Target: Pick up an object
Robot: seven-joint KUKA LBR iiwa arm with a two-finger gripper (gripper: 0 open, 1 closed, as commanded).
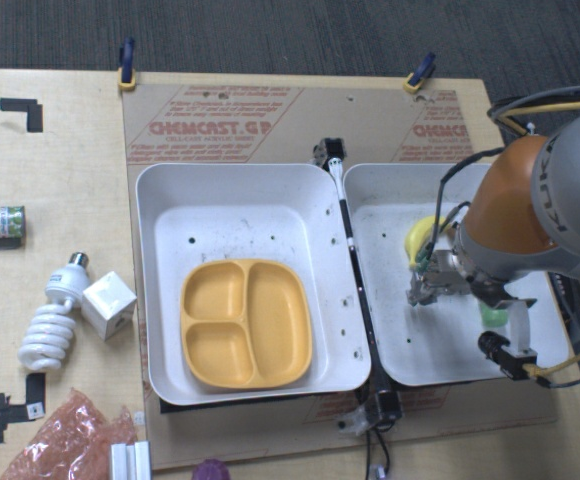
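Observation:
In the right bin (pixel 390 348) a yellow rounded object (pixel 418 238) lies near the middle, partly hidden by the arm. A small green object (pixel 492 316) peeks out below the arm's wrist. My gripper (pixel 423 290) points down into the right bin, just below the yellow object and left of the green one. The grey arm with its orange band (pixel 505 208) covers the bin's right half. A yellow divided plate (pixel 246 322) lies flat in the left bin (pixel 170 208).
Left of the bins on the bench lie a spiral light bulb (pixel 52 314), a white cube (pixel 108 304), a small green can (pixel 2 223) and a red mesh bag (pixel 60 438). A black divider (pixel 348 238) runs between the bins.

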